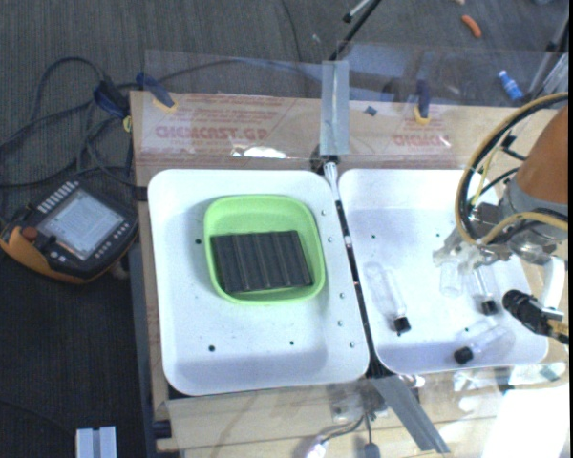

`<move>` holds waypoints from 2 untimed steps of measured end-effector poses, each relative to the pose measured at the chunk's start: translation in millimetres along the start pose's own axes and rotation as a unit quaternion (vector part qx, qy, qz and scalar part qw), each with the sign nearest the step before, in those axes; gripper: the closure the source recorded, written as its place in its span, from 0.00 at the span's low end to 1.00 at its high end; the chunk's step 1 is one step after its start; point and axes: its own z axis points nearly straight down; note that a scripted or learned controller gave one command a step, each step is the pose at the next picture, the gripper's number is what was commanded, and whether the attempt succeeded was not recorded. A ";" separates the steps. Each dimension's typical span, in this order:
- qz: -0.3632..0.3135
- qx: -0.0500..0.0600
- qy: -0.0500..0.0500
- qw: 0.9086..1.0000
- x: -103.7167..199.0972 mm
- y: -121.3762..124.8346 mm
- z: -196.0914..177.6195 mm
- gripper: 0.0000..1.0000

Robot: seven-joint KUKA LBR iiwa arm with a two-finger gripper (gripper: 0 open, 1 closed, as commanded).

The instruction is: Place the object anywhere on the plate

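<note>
2 shallow white bins sit side by side on the tabletop (239, 136): the left white bin (177, 284) in the centre of the frame and the right white bin (401, 208) toward the right edge. The left bin carries the square green plastic plate (220, 219), whose floor is covered by a dark ribbed insert (261, 261).

Several small clear plastic vials with black caps lie in the right bin. 1 clear vial (387, 299) lies near the divider between the bins, its black cap pointing to the lower part of the frame. Another vial (482, 342) lies at the lower right of that bin. All are well apart from the plate, so the task object is not yet placed.

The gripper (479, 263) hangs at the right side of the right bin amid transparent parts. Whether it is released or clenched cannot be told, and no object is visibly between its parts.

Probable failure causes:
1. Transparent, round vials are likely to roll or slip out of a grasp.
2. Which vial is the target cannot be determined, and a wrong pick is possible.
3. An object released over the ribbed insert may bounce or roll off the plate.
4. The raised divider could catch an object carried low.
</note>
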 end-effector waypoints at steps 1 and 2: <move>0.000 0.000 0.000 1.000 0.0 0.1 -0.1 0.00; 0.030 -0.001 -0.001 1.000 -9.2 27.5 -105.8 0.00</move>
